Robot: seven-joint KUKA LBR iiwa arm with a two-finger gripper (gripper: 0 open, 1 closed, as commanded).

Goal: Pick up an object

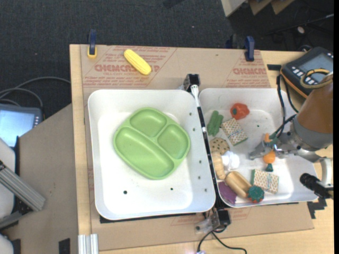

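In the right-hand shallow white plastic bin (257, 100), the grey arm's two-finger gripper (267, 151) sits low among a scatter of toy food, just beside a small orange carrot-like piece with a green tip (269, 159); whether the claw is open or closed cannot be told from this slant. The left white bin (100, 142) carries a green divided plastic plate (151, 142), the bulkiest item but broad and awkward. Likelier picks, by my judgement, are the tan bread-roll toy (238, 182) and the patterned cracker square (266, 180) (light, rigid, probably slick plastic), best pinched across their narrow sides. The red tomato-like toy (240, 110) looks rounder and may slip.
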